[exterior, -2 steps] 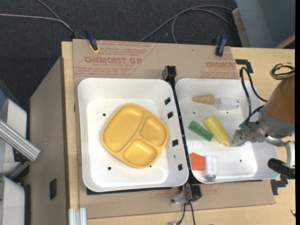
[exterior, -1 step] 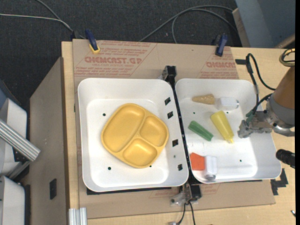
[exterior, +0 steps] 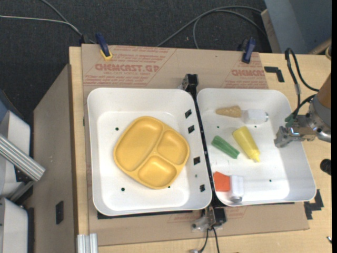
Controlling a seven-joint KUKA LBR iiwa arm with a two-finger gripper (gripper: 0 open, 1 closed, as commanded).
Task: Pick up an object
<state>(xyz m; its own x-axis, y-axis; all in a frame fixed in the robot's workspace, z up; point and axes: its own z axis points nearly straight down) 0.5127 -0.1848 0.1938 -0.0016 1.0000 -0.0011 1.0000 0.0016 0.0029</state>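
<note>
My pincer (exterior: 281,139) at R bin (exterior: 295,188) right rim, can't tell if open/closed. Yellow bottle (exterior: 247,143), green piece (exterior: 225,147) mid-bin, well apart; bare floor between.

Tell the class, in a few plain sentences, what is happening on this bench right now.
A grey robot arm reaches in over the right white bin, its gripper low near the bin's right wall. Nothing is visibly held. A yellow plastic bottle, green stick and orange-and-white block lie there. The left white bin holds a yellow divided plate.
</note>
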